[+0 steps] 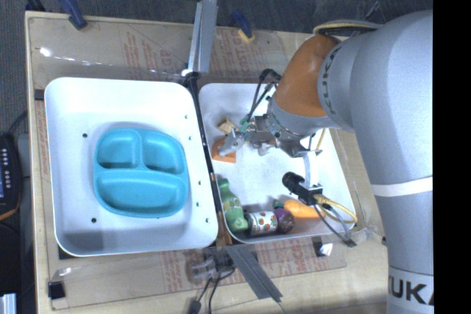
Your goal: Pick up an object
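Note:
My gripper (246, 130) is low in the right bin (335, 158), near its upper left part. Just left of it lie a small beige piece (226, 127) and an orange wedge (224, 151); I cannot tell whether the gripper touches either. Along the bin's front edge sit green toy items (230, 204), a small can (260, 223), a purple piece (284, 219) and an orange carrot-like toy (302, 210). The wrist and the orange band (305, 81) hide the bin's back right part.
A blue divided plate (141, 171) lies in the left bin (66, 103). A metal bar (201, 37) stands at the divider between the bins. A black part with a yellow cable (316, 196) hangs over the right bin's front right. Blue clamps (72, 11) hold the bench's back edge.

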